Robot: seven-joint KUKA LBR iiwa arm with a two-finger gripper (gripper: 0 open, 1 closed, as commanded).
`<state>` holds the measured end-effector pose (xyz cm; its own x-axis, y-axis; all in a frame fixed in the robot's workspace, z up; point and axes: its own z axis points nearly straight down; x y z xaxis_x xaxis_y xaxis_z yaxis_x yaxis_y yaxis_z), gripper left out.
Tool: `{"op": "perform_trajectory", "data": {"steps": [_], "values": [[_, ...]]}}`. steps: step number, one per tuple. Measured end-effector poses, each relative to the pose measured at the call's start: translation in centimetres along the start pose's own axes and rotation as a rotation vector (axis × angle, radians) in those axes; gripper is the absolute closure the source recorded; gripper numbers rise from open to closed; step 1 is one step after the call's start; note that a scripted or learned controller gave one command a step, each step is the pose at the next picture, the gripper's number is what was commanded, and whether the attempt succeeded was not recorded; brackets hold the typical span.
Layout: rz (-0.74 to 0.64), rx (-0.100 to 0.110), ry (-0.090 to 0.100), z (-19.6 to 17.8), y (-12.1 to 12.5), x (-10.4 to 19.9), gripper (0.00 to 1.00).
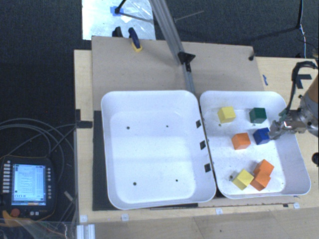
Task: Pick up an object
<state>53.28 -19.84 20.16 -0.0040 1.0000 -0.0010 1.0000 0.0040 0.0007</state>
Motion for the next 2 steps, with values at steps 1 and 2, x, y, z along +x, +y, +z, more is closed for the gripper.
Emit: {"op": "perform_trajectory", "data": {"steps": [1,2], "values": [[-0.006,-0.001,0.002,0.2,1.2,5.0,1.0],[-0.007,0.0,0.003,0.3,1.9,10.6,1.0]]}}
